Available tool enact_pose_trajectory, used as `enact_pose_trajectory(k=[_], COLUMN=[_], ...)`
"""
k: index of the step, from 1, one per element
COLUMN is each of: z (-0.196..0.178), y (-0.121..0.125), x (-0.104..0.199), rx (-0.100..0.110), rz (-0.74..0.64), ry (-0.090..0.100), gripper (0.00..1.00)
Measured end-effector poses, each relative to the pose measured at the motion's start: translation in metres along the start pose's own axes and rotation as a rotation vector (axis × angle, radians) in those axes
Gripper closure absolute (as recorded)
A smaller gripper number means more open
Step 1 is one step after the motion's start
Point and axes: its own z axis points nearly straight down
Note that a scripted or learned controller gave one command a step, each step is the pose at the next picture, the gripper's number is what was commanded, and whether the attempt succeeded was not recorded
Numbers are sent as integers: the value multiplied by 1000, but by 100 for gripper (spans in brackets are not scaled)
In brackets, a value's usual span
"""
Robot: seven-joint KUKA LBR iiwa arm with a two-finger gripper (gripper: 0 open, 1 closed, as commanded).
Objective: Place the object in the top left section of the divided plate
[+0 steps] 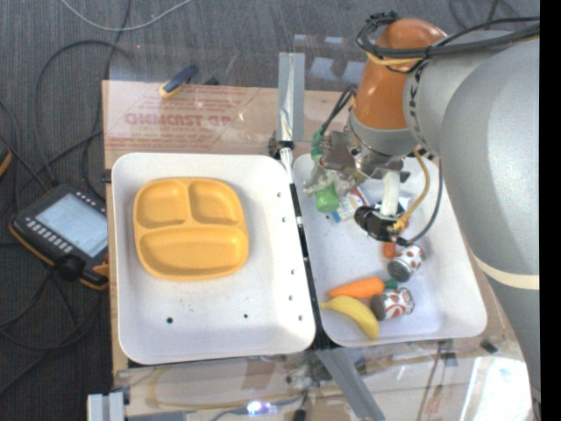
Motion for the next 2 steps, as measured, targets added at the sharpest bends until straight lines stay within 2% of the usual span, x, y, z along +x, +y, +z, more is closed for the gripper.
enact_pose_trajectory(k=[1,2], z=[9,-71], y=[19,13], x=[61,157], rx=[27,-4], rz=[30,-350], ry=[-3,1], gripper=[100,100])
